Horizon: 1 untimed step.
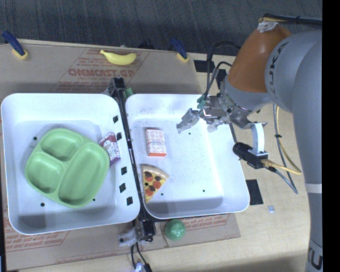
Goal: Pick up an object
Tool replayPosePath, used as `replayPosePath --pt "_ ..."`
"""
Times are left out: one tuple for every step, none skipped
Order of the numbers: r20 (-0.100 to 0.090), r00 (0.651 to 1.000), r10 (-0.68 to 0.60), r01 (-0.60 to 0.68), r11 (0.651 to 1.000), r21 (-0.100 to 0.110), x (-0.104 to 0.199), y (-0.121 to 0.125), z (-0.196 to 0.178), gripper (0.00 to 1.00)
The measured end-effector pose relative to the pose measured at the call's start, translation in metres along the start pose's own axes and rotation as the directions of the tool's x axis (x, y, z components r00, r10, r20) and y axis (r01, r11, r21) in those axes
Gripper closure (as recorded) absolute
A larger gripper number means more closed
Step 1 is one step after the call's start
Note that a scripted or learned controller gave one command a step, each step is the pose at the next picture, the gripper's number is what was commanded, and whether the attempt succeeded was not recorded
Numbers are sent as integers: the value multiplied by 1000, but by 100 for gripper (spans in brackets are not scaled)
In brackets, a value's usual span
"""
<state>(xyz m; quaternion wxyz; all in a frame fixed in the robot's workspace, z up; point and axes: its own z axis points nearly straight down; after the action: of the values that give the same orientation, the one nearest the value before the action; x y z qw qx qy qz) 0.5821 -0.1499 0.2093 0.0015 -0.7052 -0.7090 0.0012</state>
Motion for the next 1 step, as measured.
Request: replayPosePath --pt "1 1000 -1 1 1000 0 -32 -44 44 0"
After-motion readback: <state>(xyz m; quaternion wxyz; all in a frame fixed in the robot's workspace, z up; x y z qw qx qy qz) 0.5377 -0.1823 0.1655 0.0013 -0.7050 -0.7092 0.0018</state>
